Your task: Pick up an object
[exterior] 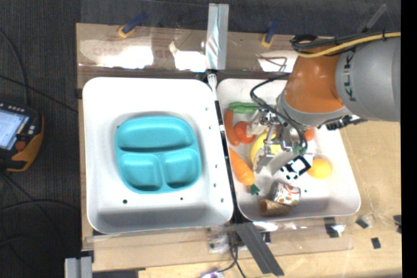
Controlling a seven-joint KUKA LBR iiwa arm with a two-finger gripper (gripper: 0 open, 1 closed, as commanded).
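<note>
The gripper [277,152] hangs low inside the right bin [339,195], its metal fingers pointing down over a yellow object [266,143] near the bin's middle. Around it lie a red tomato-like piece [240,132], a green item [242,107], an orange carrot [242,170], an orange fruit [320,168], a black-and-white patterned block [297,167] and a small printed cup [283,194]. The grey arm with its orange band [314,84] covers the upper right of the bin. Whether anything sits between the fingers is hidden.
The left bin [104,192] holds a turquoise tray [158,151] with three compartments. A clear upright divider [217,36] stands behind the gap between the bins. A handheld controller [16,133] lies on the floor at the far left.
</note>
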